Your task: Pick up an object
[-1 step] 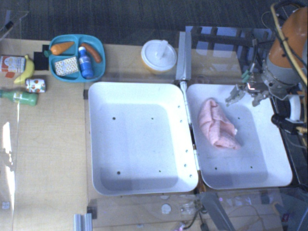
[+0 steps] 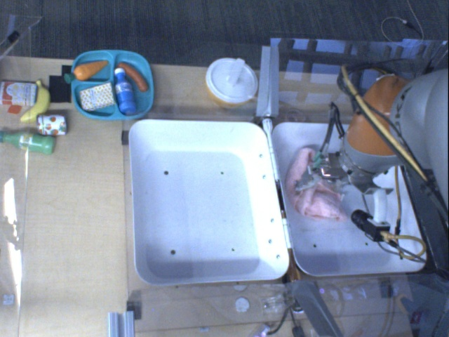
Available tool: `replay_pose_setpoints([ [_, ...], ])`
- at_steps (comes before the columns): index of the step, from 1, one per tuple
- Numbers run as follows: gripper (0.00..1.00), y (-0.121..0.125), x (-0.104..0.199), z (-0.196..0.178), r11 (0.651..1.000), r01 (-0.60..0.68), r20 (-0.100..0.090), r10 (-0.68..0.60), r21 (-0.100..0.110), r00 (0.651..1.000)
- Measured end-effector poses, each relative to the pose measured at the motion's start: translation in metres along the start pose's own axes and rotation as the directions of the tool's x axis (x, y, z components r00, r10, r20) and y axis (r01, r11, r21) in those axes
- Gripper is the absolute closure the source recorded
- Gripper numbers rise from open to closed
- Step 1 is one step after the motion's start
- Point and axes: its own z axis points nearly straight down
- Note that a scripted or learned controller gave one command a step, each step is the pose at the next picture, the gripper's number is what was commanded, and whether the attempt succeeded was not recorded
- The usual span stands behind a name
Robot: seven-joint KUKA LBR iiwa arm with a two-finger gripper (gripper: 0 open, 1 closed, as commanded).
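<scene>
1. Nearest us sits the left bin [image 2: 203, 258], wide and shallow; the right bin [image 2: 337, 258] beside it bears our target.
2. We see the pink object [image 2: 316, 201] lying in the right bin's upper middle, a soft, lumpy, pale thing, folded like cloth or a plush.
3. We judge it light, limp and not fragile; a pinch on a raised fold should serve.
4. Our gripper [image 2: 319, 174] hangs right over it; how its fingers stand we cannot tell.
</scene>
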Motion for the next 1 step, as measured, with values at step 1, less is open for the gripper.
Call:
replay_pose_setpoints([
  [1,0.00,0.0600,-0.0111,0.0057,0.998,0.066,0.002,-0.066,-0.009,0.998],
])
